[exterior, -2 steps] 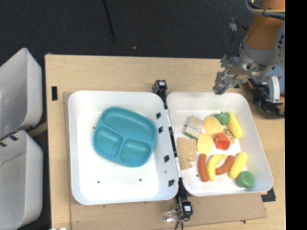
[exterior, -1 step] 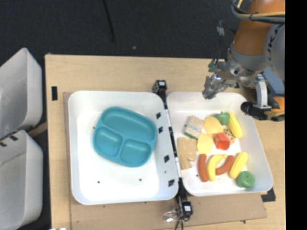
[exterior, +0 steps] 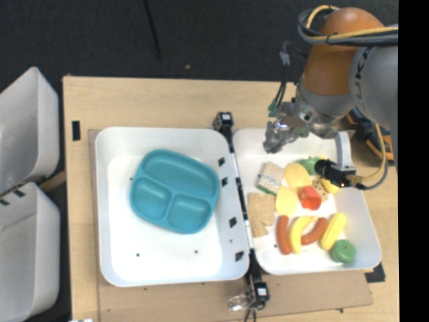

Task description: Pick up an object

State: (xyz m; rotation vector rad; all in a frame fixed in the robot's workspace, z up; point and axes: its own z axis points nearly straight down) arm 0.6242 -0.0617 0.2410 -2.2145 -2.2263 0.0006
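Fingers [exterior: 271, 144] of gripper [exterior: 276, 141]: gap not discernible, cannot tell if open or shut; nothing seen held. Hovers over right bin [exterior: 372, 247] rear-left corner, just above cracker [exterior: 269, 177]. Pick not yet done. Right bin: toy food pile incl. hotdog [exterior: 283, 234], banana [exterior: 333, 230], tomato [exterior: 310, 196]. Left bin [exterior: 107, 247]: blue tray [exterior: 175, 190].

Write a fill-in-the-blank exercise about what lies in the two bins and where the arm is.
1. The teal plastic divided plate lies in the ____ white bin.
2. That plate has ____ compartments.
3. The arm's end effector hovers over the ____ white bin.
4. The small round toy at that bin's near right corner is ____.

Missing words: left; three; right; green
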